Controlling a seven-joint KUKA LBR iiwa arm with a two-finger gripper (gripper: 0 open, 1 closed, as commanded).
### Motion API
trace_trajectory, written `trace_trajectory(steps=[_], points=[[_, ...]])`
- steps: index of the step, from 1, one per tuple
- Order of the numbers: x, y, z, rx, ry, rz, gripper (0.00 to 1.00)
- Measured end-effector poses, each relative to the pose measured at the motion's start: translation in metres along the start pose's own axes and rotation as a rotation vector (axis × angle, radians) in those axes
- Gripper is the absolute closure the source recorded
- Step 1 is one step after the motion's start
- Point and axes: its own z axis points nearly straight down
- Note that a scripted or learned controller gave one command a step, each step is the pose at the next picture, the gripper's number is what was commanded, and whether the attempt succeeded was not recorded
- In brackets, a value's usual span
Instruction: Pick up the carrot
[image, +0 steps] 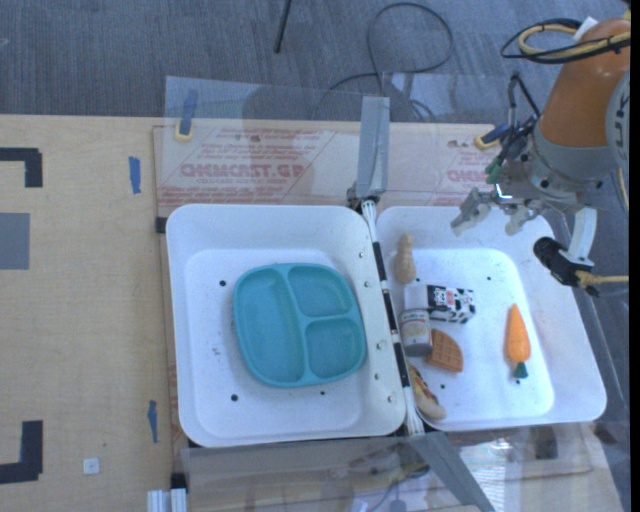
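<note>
The carrot (516, 336) is orange with a small green tip and lies lengthwise on the floor of the right bin (560, 400), near its right wall. My gripper (495, 214) hangs over the bin's far edge, up and a little left of the carrot and well apart from it. Its two grey fingers (468, 212) are spread open with nothing between them. The orange band of the arm (585, 95) rises behind it at the upper right.
Along the right bin's left side lie a tan figure (404, 258), a black-and-white cow toy (450, 303), a small jar (414, 328), a waffle piece (447, 352) and a bread-like toy (428, 398). A teal divided plate (300, 323) sits in the left bin (200, 260).
</note>
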Motion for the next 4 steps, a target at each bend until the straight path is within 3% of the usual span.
trace_trajectory(steps=[1, 2, 3, 4], points=[[-0.074, -0.043, 0.117, -0.003, -0.001, 0.017, 0.00], [-0.074, -0.105, 0.124, -0.006, -0.001, 0.021, 0.00], [-0.080, -0.104, 0.112, -0.012, -0.007, 0.028, 1.00], [-0.005, -0.081, 0.025, -0.001, 0.000, 0.149, 1.00]])
